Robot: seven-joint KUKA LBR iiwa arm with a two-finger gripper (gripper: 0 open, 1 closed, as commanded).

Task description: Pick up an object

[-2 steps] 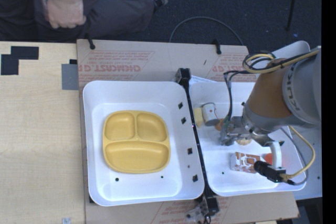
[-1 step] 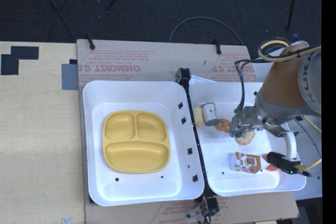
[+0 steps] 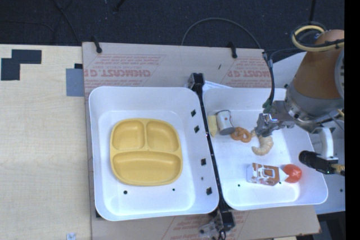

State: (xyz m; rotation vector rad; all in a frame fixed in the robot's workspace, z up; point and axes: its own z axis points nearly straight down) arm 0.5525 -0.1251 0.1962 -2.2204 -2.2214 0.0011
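- The arm (image 3: pixel 318 78) reaches in from the right, grey with an orange band above the wrist; it hangs over the right bin (image 3: pixel 236 199), near that bin's far right part.
- The gripper (image 3: pixel 264 129) points down into the right bin; its tip sits just above a pale curved shrimp (image 3: pixel 262 146) and just beside a small orange pretzel (image 3: pixel 242 135); whether it is released or clenched I cannot tell, since the tip is dark and small here; nothing is plainly seen in its grasp.
- The shrimp lies on the bin floor near the middle, its curve opening toward the gripper; the pretzel lies just to its left, the two near but seemingly apart.
- Left of the pretzel a small grey metal cup (image 3: pixel 224 122) lies tipped on its side; a pale yellow block (image 3: pixel 212 123) rests against the bin's left wall, touching or just beside the cup.
- Nearer the front of the same bin lies a flat brown-and-white packet (image 3: pixel 264 174); a red tomato (image 3: pixel 291 173) sits just beside its right end.
- The left bin (image 3: pixel 140 208) holds a yellow divided plate (image 3: pixel 146 152), lying flat near the middle, with two small sections at the back and one long section at the front.
- Both bins rest side by side on a brown cardboard sheet (image 3: pixel 140 67) with red print; pale wooden bench (image 3: pixel 39 149) shows to the left.
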